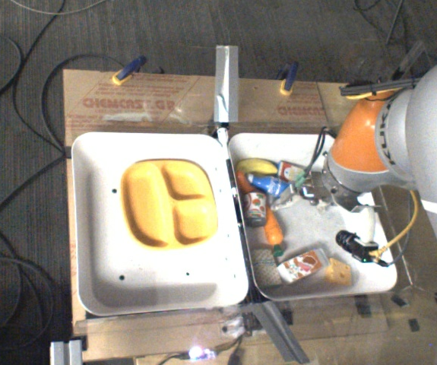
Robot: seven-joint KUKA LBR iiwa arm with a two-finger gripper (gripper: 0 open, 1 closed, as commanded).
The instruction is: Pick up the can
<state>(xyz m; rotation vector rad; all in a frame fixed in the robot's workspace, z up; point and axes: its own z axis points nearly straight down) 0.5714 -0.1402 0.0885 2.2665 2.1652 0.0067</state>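
Can point(254, 207) stands at 9 o'clock in the right bin point(385, 280), wedged between carrot point(273, 231) and blue bottle point(267, 182); pincer point(309, 188) hovers near, grip state unreadable from here; crowding risks a neighbour grabbed or the can toppled.

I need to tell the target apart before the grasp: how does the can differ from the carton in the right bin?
The can is a small red-labelled cylinder; the carton is a flat white and red box. The can lies by the bin's left wall, between a carrot and a blue bottle; the carton lies at the near edge. Both lie in the right bin.
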